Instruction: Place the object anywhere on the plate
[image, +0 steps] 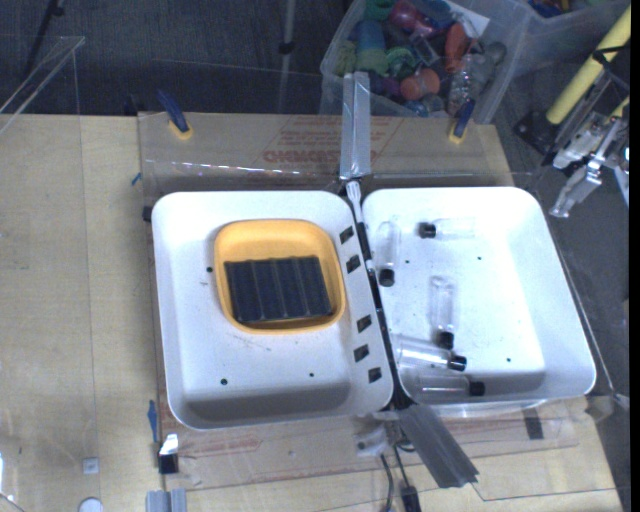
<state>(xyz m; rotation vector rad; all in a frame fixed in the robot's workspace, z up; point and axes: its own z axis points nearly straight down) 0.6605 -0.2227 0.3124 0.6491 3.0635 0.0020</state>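
Tool (583, 172) waits beyond the bins, clear of both; its state can't be told.
Vials (441, 300) lie unpicked; plate (228, 250) waits.

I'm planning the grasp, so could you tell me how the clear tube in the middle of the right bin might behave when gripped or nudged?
The clear tube looks round and lies flat on its side, so it will probably roll if nudged. Its smooth, see-through wall suggests a slippery, light object. The right bin has a glossy floor, so it may slide easily.

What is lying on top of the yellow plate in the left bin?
A dark ribbed rectangular object lies flat on the yellow plate in the left bin, covering most of its middle. The plate's rim shows all around; the surface beneath the object is hidden.
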